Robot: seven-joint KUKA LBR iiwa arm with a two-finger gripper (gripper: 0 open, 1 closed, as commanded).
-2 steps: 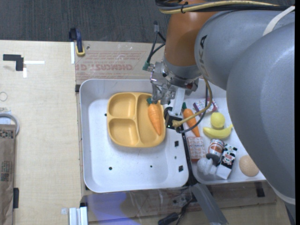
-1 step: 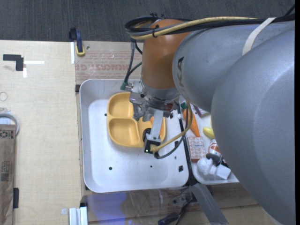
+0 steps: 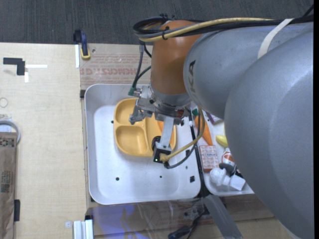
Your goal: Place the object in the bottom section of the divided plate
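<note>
A yellow divided plate (image 3: 127, 137) lies in the left white bin (image 3: 129, 183), toward its far right side. My gripper (image 3: 145, 114) hangs right over the plate's middle, and the wrist and arm hide the plate's right part. The wrist blocks my sight of whatever is under the gripper, so I cannot tell if it holds anything.
The right bin (image 3: 219, 188) holds several items beside the arm: an orange stick-like piece (image 3: 205, 128), a printed packet (image 3: 209, 156), a yellow piece (image 3: 222, 141) and a white bottle (image 3: 227, 178). The large grey arm covers most of that bin. Pale bench lies to the left.
</note>
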